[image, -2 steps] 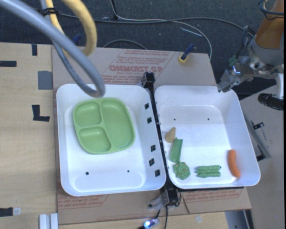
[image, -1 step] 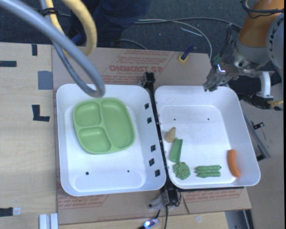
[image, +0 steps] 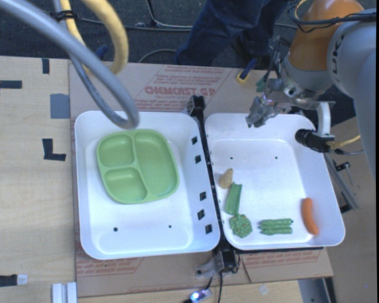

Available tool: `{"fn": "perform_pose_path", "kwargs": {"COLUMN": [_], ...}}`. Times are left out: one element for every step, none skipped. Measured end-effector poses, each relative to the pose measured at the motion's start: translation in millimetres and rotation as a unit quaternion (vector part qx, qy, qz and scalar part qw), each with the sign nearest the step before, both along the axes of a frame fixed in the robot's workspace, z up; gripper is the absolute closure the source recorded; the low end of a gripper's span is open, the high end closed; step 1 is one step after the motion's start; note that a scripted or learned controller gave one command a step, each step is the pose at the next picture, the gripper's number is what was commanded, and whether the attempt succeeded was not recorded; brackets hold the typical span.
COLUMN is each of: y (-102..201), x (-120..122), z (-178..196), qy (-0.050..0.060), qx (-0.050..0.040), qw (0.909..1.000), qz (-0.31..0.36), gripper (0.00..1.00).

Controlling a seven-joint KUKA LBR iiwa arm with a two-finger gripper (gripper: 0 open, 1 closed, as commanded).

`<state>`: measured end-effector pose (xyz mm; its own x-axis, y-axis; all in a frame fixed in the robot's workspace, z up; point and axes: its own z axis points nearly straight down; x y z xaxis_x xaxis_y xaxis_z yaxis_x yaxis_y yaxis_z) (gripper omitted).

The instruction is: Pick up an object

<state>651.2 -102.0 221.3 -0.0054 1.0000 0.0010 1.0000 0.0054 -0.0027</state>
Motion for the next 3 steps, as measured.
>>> {"fn": "perform_pose_path", "kwargs": {"y": [56,106,169], "x": [-13,-25,-34], "z": [-10,-19,-9], "qy": [0.001,0.001,-0.001], "qx": [0.0002,-0.0003,0.0005], "qw": [1.0,1.0,1.0], "qz": [0.0,0.0,0.001], "gripper": [1.0,1.0,1.0]}}
